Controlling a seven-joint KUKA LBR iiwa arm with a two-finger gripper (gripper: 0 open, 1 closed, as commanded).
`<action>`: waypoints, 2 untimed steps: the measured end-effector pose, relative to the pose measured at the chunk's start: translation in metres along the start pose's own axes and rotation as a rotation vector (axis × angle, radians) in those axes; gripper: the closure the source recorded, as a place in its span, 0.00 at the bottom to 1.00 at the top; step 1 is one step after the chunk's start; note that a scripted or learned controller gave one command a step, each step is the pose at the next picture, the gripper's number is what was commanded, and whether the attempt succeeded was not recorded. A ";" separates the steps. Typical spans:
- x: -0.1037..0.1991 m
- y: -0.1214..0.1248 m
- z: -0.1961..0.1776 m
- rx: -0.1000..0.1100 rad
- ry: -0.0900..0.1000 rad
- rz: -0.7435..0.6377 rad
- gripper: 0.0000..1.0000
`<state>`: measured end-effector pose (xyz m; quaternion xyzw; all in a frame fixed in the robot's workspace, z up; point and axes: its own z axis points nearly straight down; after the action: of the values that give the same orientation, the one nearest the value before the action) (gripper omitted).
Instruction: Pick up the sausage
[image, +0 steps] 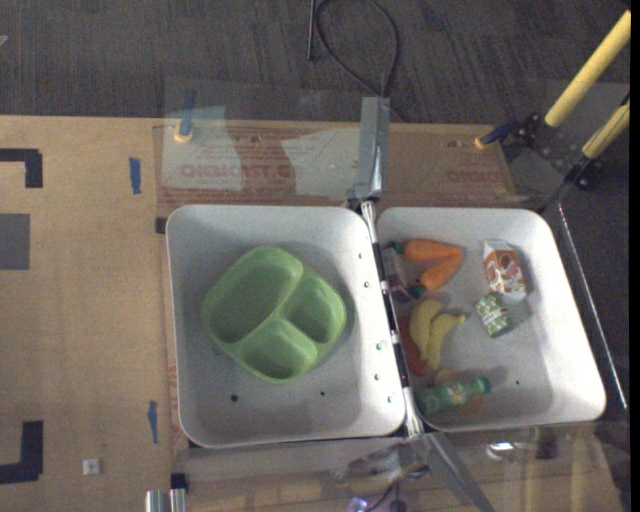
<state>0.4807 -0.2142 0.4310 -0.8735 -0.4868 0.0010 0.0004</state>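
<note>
A reddish-brown sausage (411, 354) lies in the right bin (560, 330), against its left wall, partly tucked under a bunch of yellow bananas (435, 330). Only a narrow strip of it shows beside the bananas.
Two orange carrots (436, 260) lie at the right bin's back left, next to a small purple and white item (396, 272). A carton (503, 270) and a small green packet (492, 314) sit mid-bin. A green bottle (453, 393) lies at the front. The left bin (200, 400) holds a green divided plate (274, 312).
</note>
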 end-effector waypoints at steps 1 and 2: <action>0.001 -0.001 0.020 0.001 0.000 0.068 0.00; 0.000 0.000 0.017 -0.002 -0.001 0.034 0.00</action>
<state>0.4807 -0.2140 0.4145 -0.8816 -0.4720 0.0008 -0.0005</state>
